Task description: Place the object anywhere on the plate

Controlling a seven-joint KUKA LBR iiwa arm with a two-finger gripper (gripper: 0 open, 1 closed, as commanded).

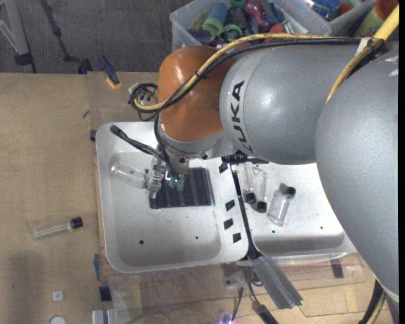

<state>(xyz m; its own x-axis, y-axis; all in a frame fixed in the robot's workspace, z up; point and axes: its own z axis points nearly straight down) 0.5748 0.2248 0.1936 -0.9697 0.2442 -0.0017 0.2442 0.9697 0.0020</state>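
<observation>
Hovering over the dark plate (pixel 190 188) in the left bin (pixel 126 247), the gripper (pixel 166 177) is maybe clamping a clear vial (pixel 154 179), can't tell. It's looking light, slippery, breakable; grab mid-body.

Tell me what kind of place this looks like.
Probably a robotics lab or test bench: a KUKA arm reaches over two white bins, clear vials lie in one, and a crate of colourful toys sits behind.
</observation>
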